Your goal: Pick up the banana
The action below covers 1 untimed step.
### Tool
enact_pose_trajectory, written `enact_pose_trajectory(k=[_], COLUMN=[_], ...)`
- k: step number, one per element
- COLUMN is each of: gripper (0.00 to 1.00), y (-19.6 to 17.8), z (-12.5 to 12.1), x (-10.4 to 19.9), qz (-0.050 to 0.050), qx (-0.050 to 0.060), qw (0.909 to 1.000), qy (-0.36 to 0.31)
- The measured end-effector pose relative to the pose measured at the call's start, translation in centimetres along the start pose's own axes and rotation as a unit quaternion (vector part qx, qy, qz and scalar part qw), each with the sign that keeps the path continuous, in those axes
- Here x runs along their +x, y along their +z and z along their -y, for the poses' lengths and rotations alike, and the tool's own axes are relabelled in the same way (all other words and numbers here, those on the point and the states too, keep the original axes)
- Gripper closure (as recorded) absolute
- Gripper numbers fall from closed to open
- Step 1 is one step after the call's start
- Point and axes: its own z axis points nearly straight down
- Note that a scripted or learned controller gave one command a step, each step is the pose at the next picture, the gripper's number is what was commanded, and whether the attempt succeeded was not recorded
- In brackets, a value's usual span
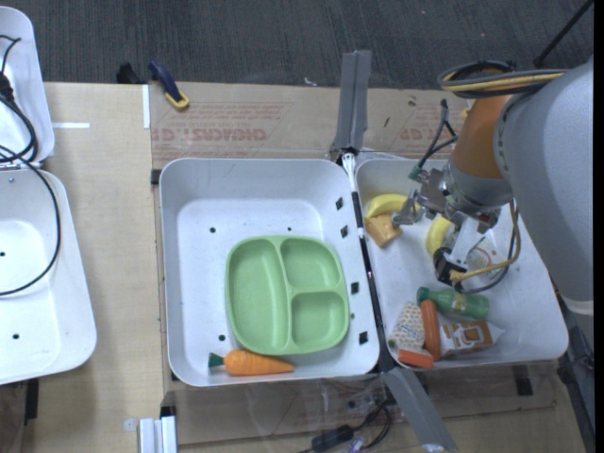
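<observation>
Reaching in from the right, the grey arm (pixel 547 159) with its orange band hangs over the right bin (pixel 538 338), its jaws (pixel 436 217) low among the things in the bin's upper part; cables and the wrist hide the tips, so I cannot tell whether they are spread or closed, nor whether they touch anything. The banana (pixel 385 204) lies in the right bin near its upper left corner, just left of the jaws, yellow and curved, resting on the bin floor. An orange-tan piece (pixel 382 229) lies just below it, touching or nearly so. A second yellow piece (pixel 436 234) shows just under the wrist, partly hidden. Lower in the same bin lie a green bottle (pixel 458 302), a carrot-like stick (pixel 430 327), a speckled packet (pixel 408 324) and a small carton (pixel 467 336), crowded together. The left bin (pixel 189 253) holds a green tray (pixel 286 293) with three compartments and a carrot (pixel 253 363) at its lower edge. Both bins sit on a brown table (pixel 245 121) with printed cardboard; a blue-and-yellow clamp (pixel 168 86) lies near the table's far edge. A white fixture (pixel 28 281) with black cable stands at the left, and dark carpet (pixel 236 17) runs behind.
</observation>
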Motion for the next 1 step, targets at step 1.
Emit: enact_pose_trajectory(k=[1], gripper=[1.00], y=[-0.44], z=[0.05], x=[-0.10], qz=[0.003], qx=[0.004], qw=[1.0000], qy=[-0.002])
